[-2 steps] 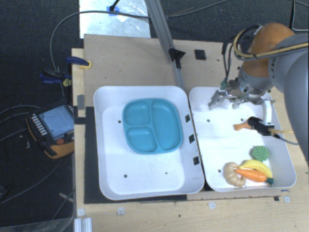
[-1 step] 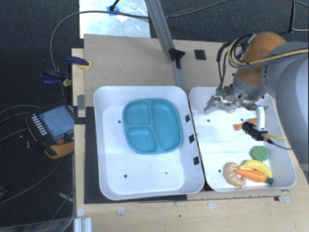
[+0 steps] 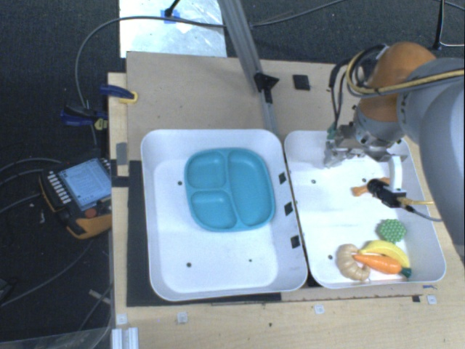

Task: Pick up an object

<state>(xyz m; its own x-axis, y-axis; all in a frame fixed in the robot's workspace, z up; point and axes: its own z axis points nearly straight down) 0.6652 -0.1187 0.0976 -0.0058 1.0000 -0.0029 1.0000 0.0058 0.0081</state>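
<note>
Carrot (image 3: 377,263) lies lengthwise left-to-right, green top pointing right, beside banana (image 3: 387,250).

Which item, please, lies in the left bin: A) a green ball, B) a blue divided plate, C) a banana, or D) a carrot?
B: the blue divided plate sits in the left bin, while the toy foods lie in the right bin.

No lettering can be read anywhere; the handheld pendant's screen (image 3: 81,182) off the bench's left edge is a blur.
</note>
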